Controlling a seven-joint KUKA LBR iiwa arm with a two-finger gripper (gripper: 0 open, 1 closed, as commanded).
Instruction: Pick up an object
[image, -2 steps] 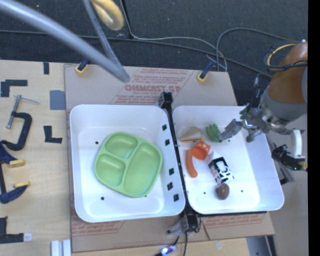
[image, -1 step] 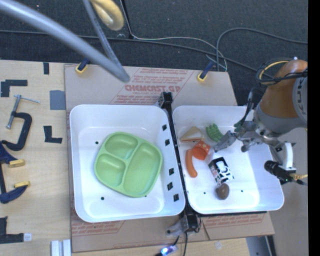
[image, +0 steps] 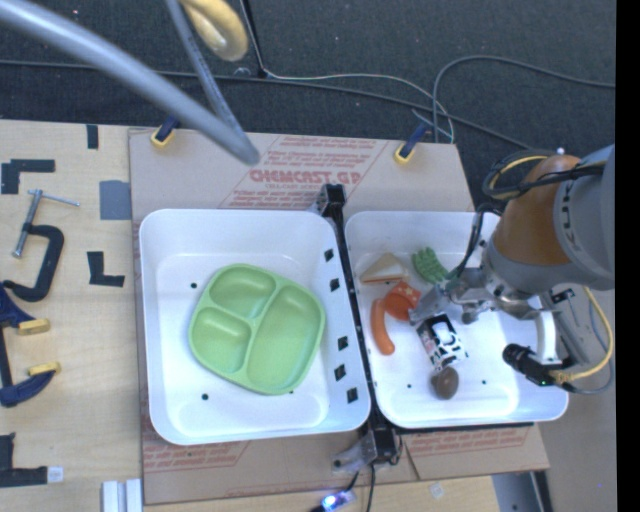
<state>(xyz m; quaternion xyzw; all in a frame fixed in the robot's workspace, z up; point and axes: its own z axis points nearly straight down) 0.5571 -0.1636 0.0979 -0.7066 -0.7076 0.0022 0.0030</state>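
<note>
Blurred grey pole (image: 130, 75) crosses the upper left of the frame, closest to the lens, out of focus. Task items sit in the right bin (image: 500, 400): black-and-white patterned piece (image: 443, 343) at centre, small brown lump (image: 445, 381) just below it, orange sausage shape (image: 382, 328) to the left, red piece (image: 403, 300) above that, tan wedge (image: 382, 268) upper left, green leafy piece (image: 431, 264) beside the wedge. Gripper (image: 447, 312) hangs over the bin centre, just above the patterned piece; contact unclear. Jaws: cannot tell whether open or closed. Grey arm with orange band (image: 530, 225) enters from the right of the frame. Left bin (image: 160, 250) holds a green divided plate (image: 257, 327). Cardboard sheet (image: 300, 165) lies under both bins on the worktop. Black clamp (image: 38, 262) at far left.
</note>
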